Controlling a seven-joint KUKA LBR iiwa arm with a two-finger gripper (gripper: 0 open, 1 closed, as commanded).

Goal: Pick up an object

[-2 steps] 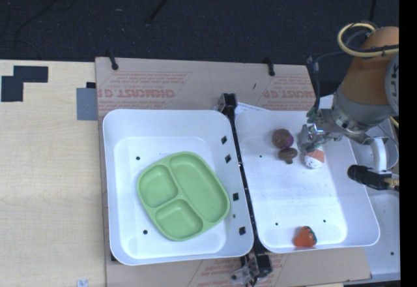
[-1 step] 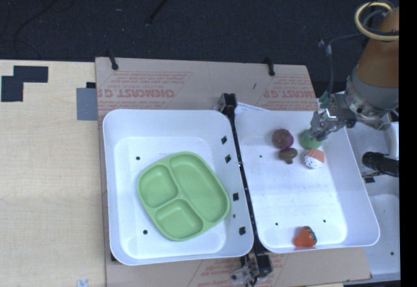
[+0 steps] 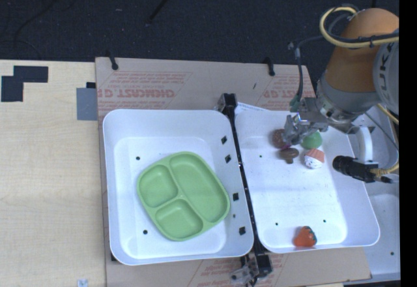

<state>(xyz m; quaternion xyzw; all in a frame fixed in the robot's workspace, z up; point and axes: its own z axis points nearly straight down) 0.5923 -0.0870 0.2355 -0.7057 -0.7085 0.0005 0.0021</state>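
Camera view: the gripper (image 3: 296, 124) hangs over a cluster of small toys (image 3: 301, 146) at the upper part of the right bin (image 3: 355, 224); finger state cannot be told. A good grasp means centring on one toy before closing.

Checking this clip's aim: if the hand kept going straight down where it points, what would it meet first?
Probably the small brownish lump in the right white bin, just under the hand; the round green object sits beside. Depth is unclear.
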